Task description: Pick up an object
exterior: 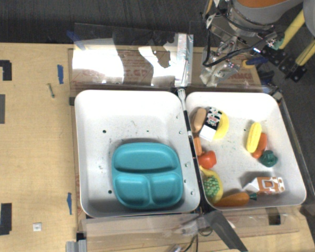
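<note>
A light wooden bench (pixel 26 156) is seen against a dark floor, with black angle marks and bits of blue tape on its top. Two shallow white bins are set on it side by side, their edges touching. One teal compartment tray (pixel 146 175), divided into three sections, lies in the left bin (pixel 94 114). The right bin (pixel 283 125) holds a scatter of small toy foods along its left wall and towards its right side: one tan bread roll (pixel 199 118), one black-and-white carton (pixel 212 121) lying on a yellow piece, one red tomato (pixel 208 159), one green bunch (pixel 210 185), one carrot (pixel 233 199), one corn cob (pixel 253 136), one dark green piece (pixel 269 158) and one orange-and-white box (pixel 270 185). The print on the carton and box is too small to be read. The gripper (pixel 224 56) is seen above the far edge of the right bin, well apart from the objects; how far it is open cannot be told, and nothing is seen in it.
</note>
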You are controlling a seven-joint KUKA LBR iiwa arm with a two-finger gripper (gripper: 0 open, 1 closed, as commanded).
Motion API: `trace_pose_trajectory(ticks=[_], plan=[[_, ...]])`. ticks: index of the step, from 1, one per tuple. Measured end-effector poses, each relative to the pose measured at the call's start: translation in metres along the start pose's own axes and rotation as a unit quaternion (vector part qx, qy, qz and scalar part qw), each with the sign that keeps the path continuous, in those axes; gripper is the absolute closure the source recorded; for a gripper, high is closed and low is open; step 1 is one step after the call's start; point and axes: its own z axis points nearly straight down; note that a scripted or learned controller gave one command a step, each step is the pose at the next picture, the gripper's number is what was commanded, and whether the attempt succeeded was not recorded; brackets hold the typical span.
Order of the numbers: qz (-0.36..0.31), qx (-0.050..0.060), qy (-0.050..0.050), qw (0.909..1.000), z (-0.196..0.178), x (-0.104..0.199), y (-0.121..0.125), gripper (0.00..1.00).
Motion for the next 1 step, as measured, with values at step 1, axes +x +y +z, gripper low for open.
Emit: trace_pose_trajectory(ticks=[1], plan=[[0.002, 0.004, -0.005, 1.0000, -0.0144, -0.0017, -0.0011, 1.00]])
